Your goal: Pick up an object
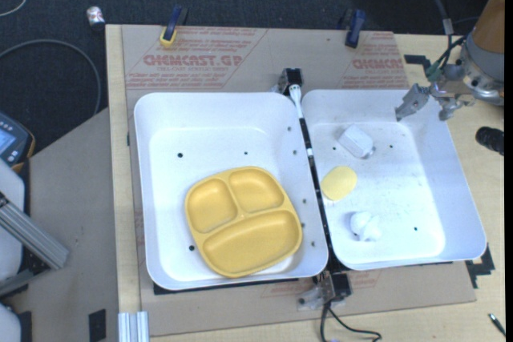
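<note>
The brown board on the surface (pixel 240 52) has red writing on it. Near the back left it reads "CHEMCAST GP", and part of the same word shows again near the back right. A yellow and blue clamp (pixel 171 27) and a blue clamp (pixel 353 28) pinch the back edge of the board.

Two white bins sit side by side on it. The left bin (pixel 160 124) holds a yellow plate with three sections (pixel 243 219). The plate lies flat toward the front of that bin, a little right of the middle.

The right bin (pixel 449 172) holds three small things. A white block (pixel 355 142) lies near the middle of the back half. A round yellow piece (pixel 338 182) lies by the left wall, just in front of the block. A small white crumpled lump (pixel 365 226) lies near the front, right of the yellow piece.

The gripper (pixel 425 102) hangs over the back right corner of the right bin. Its jaws look spread apart, with nothing between them. It is well apart from all three small things.
</note>
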You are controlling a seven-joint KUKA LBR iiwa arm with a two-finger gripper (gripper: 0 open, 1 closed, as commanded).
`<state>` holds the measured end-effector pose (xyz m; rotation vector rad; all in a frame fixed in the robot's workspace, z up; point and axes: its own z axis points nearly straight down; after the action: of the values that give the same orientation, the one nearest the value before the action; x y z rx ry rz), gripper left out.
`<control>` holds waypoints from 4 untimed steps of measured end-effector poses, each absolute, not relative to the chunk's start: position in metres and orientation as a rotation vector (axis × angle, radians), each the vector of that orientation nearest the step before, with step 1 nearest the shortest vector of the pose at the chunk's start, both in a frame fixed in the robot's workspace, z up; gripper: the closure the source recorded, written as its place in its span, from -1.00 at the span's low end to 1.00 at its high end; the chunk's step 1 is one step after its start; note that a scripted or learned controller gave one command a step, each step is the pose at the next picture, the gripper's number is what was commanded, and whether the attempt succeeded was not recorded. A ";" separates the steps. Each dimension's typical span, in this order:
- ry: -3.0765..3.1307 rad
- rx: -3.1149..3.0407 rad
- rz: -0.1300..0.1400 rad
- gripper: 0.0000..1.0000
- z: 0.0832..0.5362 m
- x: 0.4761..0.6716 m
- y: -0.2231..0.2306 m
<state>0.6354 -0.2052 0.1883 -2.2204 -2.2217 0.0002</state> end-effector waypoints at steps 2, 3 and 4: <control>-2.240 -2.226 -0.020 -1.00 0.531 0.567 -0.092; -2.226 -2.216 -0.003 -1.00 0.537 0.533 -0.057; -2.231 -2.207 -0.001 -1.00 0.536 0.480 0.027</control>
<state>0.4795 0.0267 0.5362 -2.2067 -2.2313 -0.0007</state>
